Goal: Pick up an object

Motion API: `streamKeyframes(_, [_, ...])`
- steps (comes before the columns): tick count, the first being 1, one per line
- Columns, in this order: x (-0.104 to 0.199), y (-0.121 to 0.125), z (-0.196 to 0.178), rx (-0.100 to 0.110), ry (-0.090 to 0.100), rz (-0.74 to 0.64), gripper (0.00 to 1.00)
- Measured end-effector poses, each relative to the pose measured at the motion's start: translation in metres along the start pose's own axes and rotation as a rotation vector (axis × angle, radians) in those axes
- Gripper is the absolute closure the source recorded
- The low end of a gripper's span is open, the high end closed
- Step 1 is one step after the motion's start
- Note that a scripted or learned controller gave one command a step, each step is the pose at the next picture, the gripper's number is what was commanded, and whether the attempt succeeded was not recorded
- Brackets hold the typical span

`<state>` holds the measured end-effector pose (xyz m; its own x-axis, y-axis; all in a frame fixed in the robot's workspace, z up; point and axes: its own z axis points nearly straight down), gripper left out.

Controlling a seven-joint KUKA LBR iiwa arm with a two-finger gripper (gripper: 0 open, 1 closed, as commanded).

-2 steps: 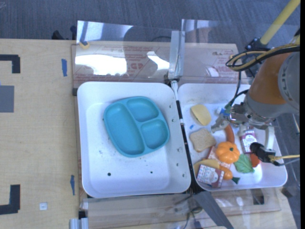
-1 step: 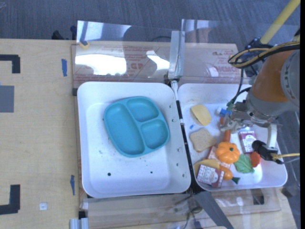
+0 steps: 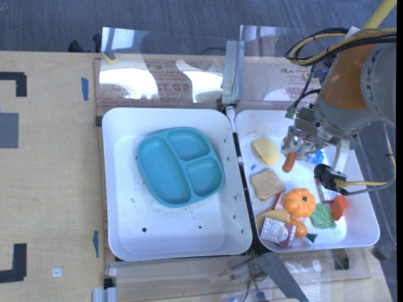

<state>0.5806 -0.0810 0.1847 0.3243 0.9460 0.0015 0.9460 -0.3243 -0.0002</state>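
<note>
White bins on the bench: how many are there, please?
2. The left shallow white plastic bin holds a blue divided plate; the right shallow white plastic bin holds small toy foods, with the arm above it.

A blue three-compartment plate (image 3: 181, 166) lies in the left white bin (image 3: 119, 231) on the wooden bench (image 3: 44, 168).

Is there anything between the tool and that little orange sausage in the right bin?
Nothing visible. The tool sits directly above the upper end of the orange sausage, in the right bin. The yellow wedge lies just to its left and the bread slice below, both beside the path, not across it.
</note>
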Motion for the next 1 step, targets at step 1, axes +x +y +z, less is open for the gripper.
streamKeyframes(1, [0.0504,-0.0222,-0.0225,0.002,-0.001,-0.036,1.0])
